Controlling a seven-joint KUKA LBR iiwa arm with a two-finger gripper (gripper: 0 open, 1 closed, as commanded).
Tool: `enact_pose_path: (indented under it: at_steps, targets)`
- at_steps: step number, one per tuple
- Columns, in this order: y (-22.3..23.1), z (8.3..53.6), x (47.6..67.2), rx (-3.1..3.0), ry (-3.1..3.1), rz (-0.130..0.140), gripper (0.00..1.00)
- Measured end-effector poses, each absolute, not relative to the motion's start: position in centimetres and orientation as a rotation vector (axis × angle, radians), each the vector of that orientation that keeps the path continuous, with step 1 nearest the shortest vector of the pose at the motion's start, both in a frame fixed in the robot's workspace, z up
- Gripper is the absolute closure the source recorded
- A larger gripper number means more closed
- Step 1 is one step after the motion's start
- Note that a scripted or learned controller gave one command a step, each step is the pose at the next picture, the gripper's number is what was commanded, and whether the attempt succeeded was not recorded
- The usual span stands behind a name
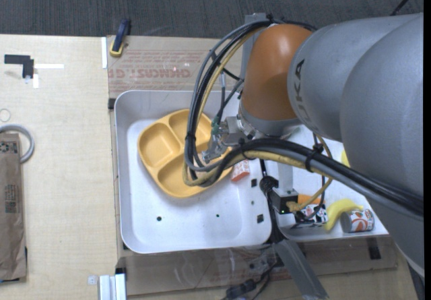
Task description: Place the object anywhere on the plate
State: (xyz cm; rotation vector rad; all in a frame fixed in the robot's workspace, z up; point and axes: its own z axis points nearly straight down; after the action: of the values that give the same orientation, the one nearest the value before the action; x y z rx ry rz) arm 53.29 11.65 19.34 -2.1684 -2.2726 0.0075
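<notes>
Over the yellow plate [165, 150], arm [323, 90] reaches down.

My arm [363, 83] is showing as a thick, smooth grey tube with dark lettering running along its curve. An orange band [273, 73], rounded and glossy, is sitting just beside that lettering. Black cables [209, 83] are looping out from the orange band in a bundle, and a yellowish hose [283, 156] is running below the band beside another black cable.
</notes>
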Motion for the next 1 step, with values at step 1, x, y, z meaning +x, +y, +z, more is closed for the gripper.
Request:
enact_pose_path:
  at_steps: [1]
  targets:
    - [11.5,20.11,53.31,-2.168,-2.273,0.014,1.0]
